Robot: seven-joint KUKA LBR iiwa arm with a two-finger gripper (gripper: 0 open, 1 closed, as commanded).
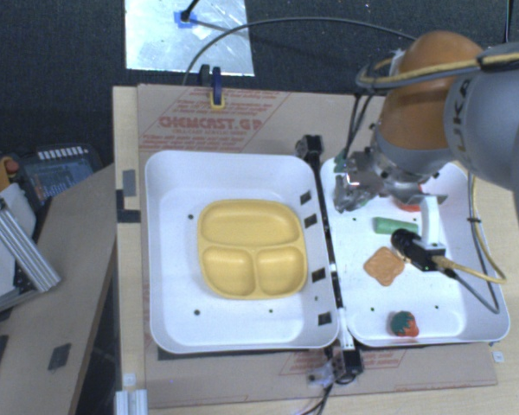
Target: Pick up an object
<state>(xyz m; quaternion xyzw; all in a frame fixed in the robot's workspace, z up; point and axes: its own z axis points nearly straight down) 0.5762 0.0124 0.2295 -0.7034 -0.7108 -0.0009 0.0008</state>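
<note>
Lighting: even, bright, overhead. White bins (pixel 242 167) are glaring mildly; foil sheet (pixel 188 22) is reflecting strongly. Shadows are lying soft and short. Focus: slightly soft overall, grain showing in dark surround.

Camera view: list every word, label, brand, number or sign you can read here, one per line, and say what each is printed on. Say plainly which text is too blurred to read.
"CHEMCAST GP", red print on the brown board behind the left bin; the last letters are uncertain.
Smaller red print on that board, near its front edge: too blurred to read.
Handheld device at the left: keys too small to read.
</note>
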